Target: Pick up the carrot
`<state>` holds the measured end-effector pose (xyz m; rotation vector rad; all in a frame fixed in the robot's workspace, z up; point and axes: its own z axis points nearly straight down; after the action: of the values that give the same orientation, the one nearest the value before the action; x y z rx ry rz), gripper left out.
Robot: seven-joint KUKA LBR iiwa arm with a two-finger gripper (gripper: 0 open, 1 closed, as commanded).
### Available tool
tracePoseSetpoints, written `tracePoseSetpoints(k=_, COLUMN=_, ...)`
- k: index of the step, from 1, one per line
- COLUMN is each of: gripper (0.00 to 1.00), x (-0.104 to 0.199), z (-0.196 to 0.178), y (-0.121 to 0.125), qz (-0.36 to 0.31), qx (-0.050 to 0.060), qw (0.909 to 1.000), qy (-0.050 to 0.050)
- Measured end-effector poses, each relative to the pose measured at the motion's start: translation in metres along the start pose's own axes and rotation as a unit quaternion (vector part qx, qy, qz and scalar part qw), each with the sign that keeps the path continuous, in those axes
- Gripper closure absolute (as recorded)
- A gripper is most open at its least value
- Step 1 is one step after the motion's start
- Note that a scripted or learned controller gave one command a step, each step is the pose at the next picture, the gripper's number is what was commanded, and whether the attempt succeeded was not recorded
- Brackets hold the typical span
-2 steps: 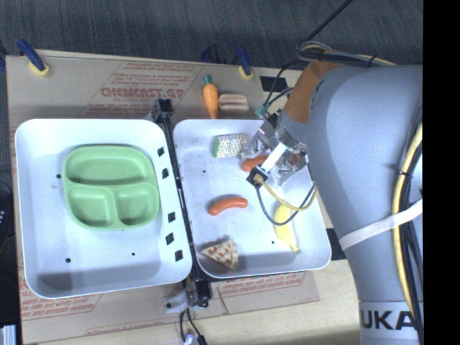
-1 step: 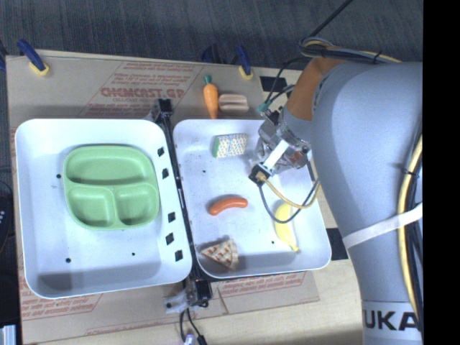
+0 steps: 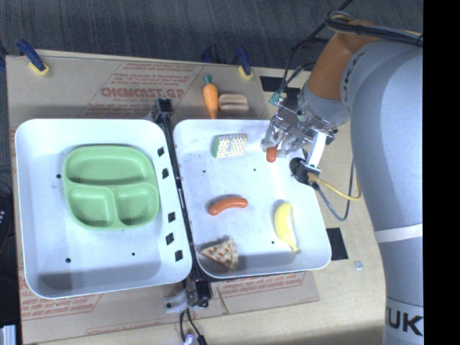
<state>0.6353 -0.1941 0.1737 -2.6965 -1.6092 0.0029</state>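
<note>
From above, the arm [image 3: 374, 121] reaches in from the right, and its gripper [image 3: 277, 148] hangs over the upper right corner of the right bin [image 3: 251, 261]. A small red-orange piece [image 3: 271, 154] sits at the fingertips (too small to name), and whether the fingers are apart or together cannot be told.

The carrot [image 3: 210, 98] lies outside the bins on the cardboard [image 3: 129, 85], just beyond the right bin's far rim, beside a bun [image 3: 233, 103]. Inside that bin are a corn piece [image 3: 230, 146], a sausage [image 3: 228, 205], a banana [image 3: 285, 225] and a pizza slice [image 3: 220, 252]. The left bin [image 3: 36, 214] holds a green tray [image 3: 111, 185].
</note>
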Motion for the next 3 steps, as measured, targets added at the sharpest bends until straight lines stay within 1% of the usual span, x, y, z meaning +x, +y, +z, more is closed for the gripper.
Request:
tracePoseSetpoints(k=1, gripper=1.0, x=0.075, z=-0.041, y=-0.073, qz=0.23, qx=0.003, qw=0.9731, qy=0.0)
tracePoseSetpoints(k=2, gripper=1.0, x=0.103, z=-0.197, y=-0.057, qz=0.319, qx=0.001, qw=0.9478, qy=0.0)
tracePoseSetpoints(k=3, gripper=1.0, x=0.14, z=-0.098, y=-0.149, qz=0.315, qx=0.003, qw=0.9492, qy=-0.001)
